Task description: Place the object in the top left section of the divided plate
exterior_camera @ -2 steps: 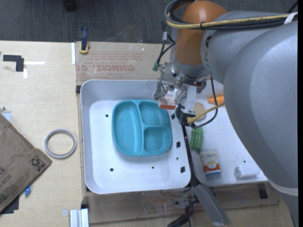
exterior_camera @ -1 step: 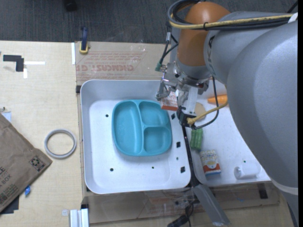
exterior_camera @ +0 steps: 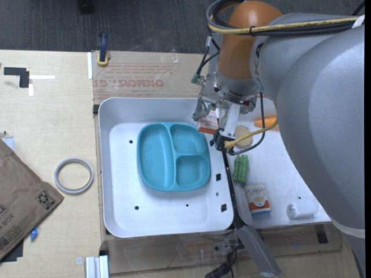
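Observation:
A teal divided plate (exterior_camera: 174, 156) lies in the left white bin (exterior_camera: 116, 201), with one long section on its left and two smaller ones on its right. My gripper (exterior_camera: 208, 122) hangs over the plate's upper right rim, close to the wall between the bins. A small red and white packet (exterior_camera: 206, 124) shows between its fingers, and the gripper is shut on it. The arm's grey body and orange band cover most of the right bin.
In the right bin (exterior_camera: 272, 172) lie a green object (exterior_camera: 240, 168), a small red and white carton (exterior_camera: 258, 200), a white piece (exterior_camera: 295, 211), an orange item (exterior_camera: 265, 121) and a beige round item (exterior_camera: 243, 135). A tape ring (exterior_camera: 73, 175) and a cardboard box (exterior_camera: 23, 196) sit left of the bins.

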